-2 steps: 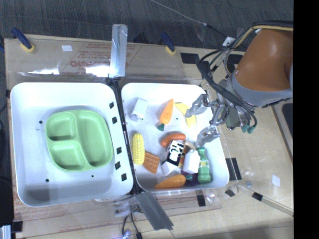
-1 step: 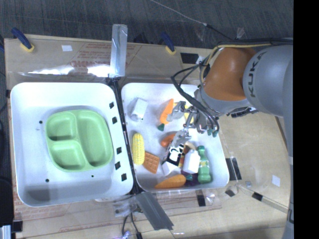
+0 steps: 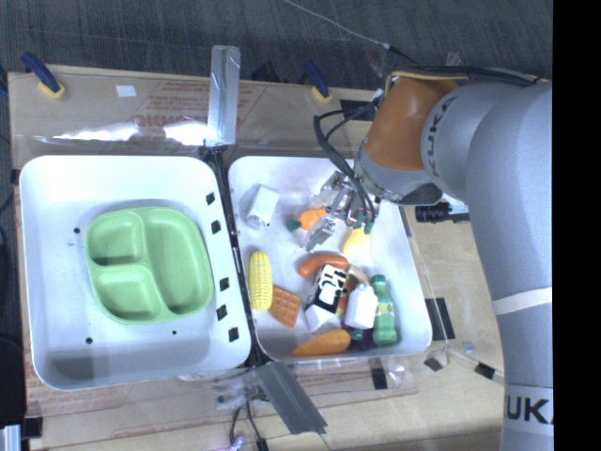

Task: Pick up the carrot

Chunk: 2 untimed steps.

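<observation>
The carrot [image 3: 322, 343] lies near the front wall of the right bin [image 3: 282, 172], beside a green bottle [image 3: 383, 319]. It looks like light, stiff, smooth plastic; grip its thick middle. Whether the hand [image 3: 340, 205] is open, I cannot tell.

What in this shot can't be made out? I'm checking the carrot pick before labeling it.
- Gripper, camera view: jaws a blurred metallic tangle; state unreadable.
- Orange piece beside it: partly hidden by the gripper; can't identify.
- Carrot: far end tucked under the bottles.
</observation>
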Each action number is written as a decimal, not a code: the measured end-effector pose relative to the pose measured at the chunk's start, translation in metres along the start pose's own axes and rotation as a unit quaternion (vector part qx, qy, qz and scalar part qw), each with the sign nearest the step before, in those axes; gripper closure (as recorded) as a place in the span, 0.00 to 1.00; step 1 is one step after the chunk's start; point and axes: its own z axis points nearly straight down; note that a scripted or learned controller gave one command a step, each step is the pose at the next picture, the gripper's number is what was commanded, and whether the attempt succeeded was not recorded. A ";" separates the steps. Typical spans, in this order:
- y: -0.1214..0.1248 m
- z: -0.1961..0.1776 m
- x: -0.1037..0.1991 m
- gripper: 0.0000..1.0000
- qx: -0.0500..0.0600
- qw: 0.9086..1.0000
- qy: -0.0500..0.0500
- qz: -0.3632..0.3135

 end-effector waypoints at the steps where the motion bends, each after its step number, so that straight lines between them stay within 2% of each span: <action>1: 0.017 0.005 0.044 0.00 0.000 0.999 0.002 0.034; 2: 0.018 -0.007 0.043 1.00 0.000 1.000 0.001 0.029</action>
